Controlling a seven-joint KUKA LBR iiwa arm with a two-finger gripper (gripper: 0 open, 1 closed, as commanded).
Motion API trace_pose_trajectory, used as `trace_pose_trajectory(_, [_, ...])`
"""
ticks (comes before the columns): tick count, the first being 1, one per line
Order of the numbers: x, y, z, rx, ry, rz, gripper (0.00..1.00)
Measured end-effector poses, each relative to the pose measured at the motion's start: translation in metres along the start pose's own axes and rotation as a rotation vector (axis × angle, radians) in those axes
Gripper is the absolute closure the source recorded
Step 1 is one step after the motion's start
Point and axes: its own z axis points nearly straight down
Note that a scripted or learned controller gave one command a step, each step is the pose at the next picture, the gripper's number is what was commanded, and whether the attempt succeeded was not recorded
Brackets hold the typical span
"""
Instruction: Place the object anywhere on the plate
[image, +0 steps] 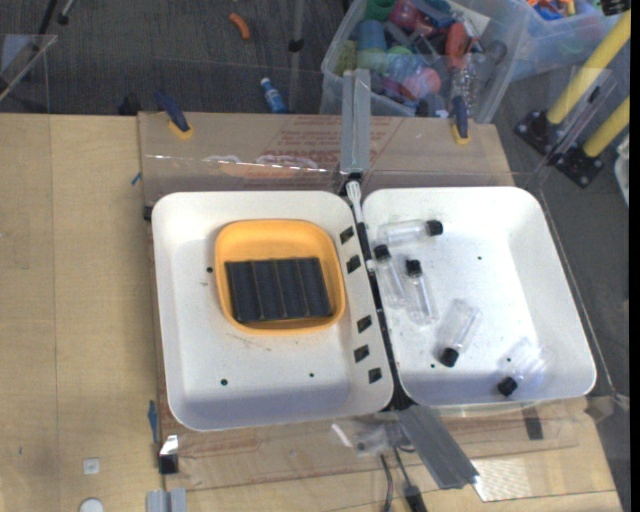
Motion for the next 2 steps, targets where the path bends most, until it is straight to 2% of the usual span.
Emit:
trace_pose_trajectory(1, [0.0039,0.003,0.0004,0.0,0.001,-0.26,1.0])
trace_pose_trajectory(2, [0.0087,0.0069,0.0006,0.0,0.0,-0.451,1.0])
